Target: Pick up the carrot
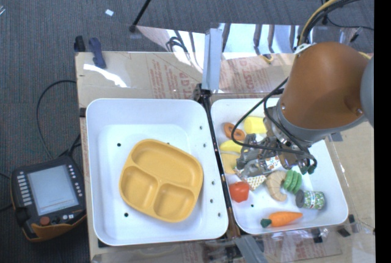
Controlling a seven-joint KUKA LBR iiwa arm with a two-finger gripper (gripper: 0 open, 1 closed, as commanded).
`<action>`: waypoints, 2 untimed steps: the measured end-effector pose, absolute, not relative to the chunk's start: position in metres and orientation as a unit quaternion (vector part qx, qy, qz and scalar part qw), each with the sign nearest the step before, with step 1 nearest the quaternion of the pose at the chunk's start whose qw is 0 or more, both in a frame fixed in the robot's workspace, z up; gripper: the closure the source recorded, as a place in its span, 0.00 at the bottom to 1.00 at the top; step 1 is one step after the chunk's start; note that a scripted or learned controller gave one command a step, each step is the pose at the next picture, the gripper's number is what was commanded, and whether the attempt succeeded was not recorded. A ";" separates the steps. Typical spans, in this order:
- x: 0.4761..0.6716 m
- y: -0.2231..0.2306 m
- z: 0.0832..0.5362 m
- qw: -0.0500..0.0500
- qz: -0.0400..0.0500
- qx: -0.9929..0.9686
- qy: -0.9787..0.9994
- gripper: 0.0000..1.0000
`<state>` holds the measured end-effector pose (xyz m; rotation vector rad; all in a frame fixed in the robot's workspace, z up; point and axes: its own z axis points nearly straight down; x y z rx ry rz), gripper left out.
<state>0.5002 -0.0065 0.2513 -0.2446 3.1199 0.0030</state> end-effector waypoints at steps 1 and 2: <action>0.498 -0.009 0.247 0.001 0.001 -0.076 0.997 0.00; 0.576 0.013 0.182 -0.004 0.001 -0.042 0.999 0.00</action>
